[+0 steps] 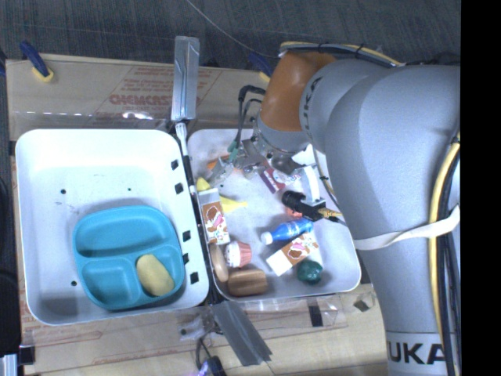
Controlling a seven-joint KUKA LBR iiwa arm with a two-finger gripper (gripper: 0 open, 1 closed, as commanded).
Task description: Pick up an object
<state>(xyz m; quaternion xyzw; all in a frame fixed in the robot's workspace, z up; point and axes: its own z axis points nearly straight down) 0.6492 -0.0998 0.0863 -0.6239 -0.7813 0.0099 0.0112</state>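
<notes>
Two white bins | left bin (47, 163): blue tray (125, 253) carrying yellow potato (155, 275) | right bin (344, 269): cluttered, blue bottle (287, 231), green ball (310, 271), bread roll (246, 280) | gripper (249, 157) low over right bin's far end, grip cannot be told

The grey arm (376, 131) reaches into the right bin (348, 276), its pincer (249, 157) low among small toys and a blue bottle (288, 231). In the left bin (39, 210) lies a blue tray (117, 249) holding a yellow potato (155, 275).
</notes>
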